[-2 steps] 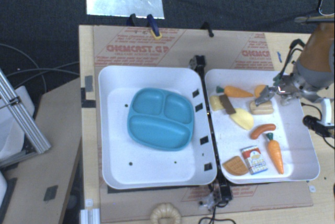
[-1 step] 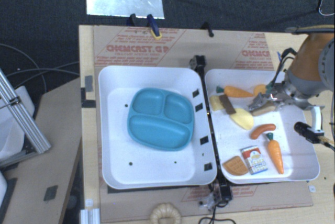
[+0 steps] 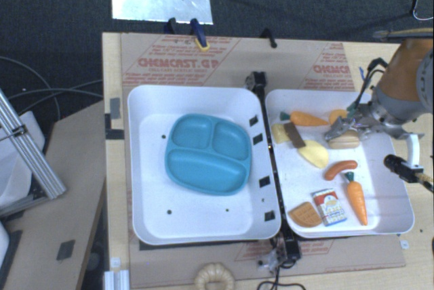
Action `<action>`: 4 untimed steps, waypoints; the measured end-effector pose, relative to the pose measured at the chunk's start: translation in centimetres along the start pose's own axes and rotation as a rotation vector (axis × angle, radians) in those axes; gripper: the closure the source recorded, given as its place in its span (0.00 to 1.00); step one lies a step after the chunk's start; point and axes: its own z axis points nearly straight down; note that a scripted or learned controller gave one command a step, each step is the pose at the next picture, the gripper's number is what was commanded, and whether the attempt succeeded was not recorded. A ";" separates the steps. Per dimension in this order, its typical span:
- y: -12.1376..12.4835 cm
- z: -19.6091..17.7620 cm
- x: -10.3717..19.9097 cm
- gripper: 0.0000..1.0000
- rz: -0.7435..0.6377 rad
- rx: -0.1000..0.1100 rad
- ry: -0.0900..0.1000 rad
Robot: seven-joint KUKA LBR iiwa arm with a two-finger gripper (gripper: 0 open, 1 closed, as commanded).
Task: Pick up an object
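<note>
We saw the arm (image 3: pixel 407 78) reaching in over the right bin (image 3: pixel 400 214), its gripper (image 3: pixel 341 131) low above a pale bread roll (image 3: pixel 344 141) near the bin's upper middle. Whether anything sat between its fingers we could not tell. Beside it lay an orange carrot piece (image 3: pixel 308 120), a brown-handled knife (image 3: pixel 295 135), a yellow potato-like piece (image 3: pixel 313 154), a sausage (image 3: pixel 340 169), a whole carrot (image 3: pixel 357 199), a small printed box (image 3: pixel 329 206) and a cookie (image 3: pixel 304 215). The left bin (image 3: pixel 146 214) held a blue divided plate (image 3: pixel 208 153).
</note>
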 end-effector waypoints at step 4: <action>-1.9 -14.0 4.7 1.00 -0.006 0.005 0.002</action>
